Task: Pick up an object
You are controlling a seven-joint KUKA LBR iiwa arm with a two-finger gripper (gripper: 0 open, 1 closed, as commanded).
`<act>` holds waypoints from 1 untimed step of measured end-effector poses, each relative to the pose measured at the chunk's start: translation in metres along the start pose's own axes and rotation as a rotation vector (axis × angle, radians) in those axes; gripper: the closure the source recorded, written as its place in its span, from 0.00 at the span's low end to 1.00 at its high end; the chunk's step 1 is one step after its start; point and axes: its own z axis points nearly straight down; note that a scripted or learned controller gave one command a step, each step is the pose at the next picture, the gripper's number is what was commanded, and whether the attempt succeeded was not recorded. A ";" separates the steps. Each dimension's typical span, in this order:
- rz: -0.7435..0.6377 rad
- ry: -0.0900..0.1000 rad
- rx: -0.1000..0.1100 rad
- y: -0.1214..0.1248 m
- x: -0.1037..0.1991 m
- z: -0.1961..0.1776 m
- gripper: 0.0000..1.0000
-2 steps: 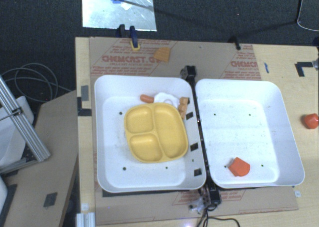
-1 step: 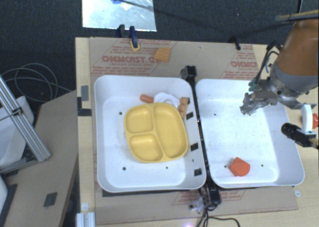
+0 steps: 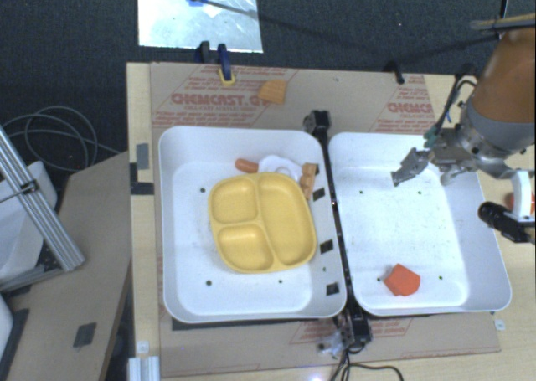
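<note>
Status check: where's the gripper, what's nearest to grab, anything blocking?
Gripper over right bin, upper part, nothing between fingers. Orange block loose near that bin's front edge. Path to it clear; yellow tray sits in left bin.

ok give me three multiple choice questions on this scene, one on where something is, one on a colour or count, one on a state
1. Where does the small orange block lie?
A. right white bin, near its front edge
B. on the yellow tray
C. on the cardboard behind the bins

2. How many compartments has the yellow plastic divided tray?
A. two
B. three
C. five

3. How does the arm's two-finger gripper stand relative to the orange block?
A. closed on it
B. resting on it
C. apart from it, over the back part of the right white bin

Answers: 1 A, the block sits on the right bin's floor by the front wall. 2 B, three hollows show in the tray. 3 C, bare bin floor separates gripper and block.
</note>
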 end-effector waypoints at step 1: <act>0.007 -0.005 -0.008 -0.033 -0.061 -0.078 0.00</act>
